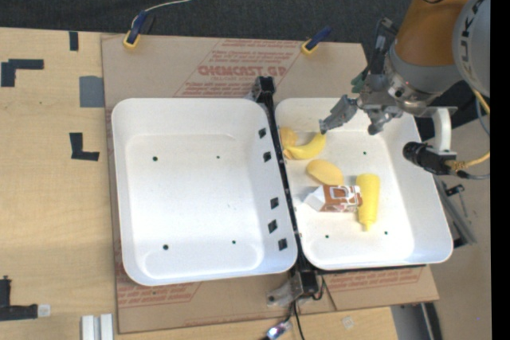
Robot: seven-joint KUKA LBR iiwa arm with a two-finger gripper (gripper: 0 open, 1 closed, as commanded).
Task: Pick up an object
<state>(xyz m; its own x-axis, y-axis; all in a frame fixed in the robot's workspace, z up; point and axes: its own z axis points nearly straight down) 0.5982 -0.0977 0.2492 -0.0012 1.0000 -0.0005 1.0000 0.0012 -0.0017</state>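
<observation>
While no object has yet been lifted, the task stands at its approach stage. Gripper [355, 117]: poised above the far part of the right bin [414, 247], jaws spread, nothing between them. Contents of the right bin, all resting on its floor: banana [305, 146], nearest the divider and just beside the gripper's nearer finger; yellow lump [325, 170], toward the bin's middle; small carton [339, 197] touching a yellow bottle [368, 200]. Remaining: descend, close, lift.
</observation>
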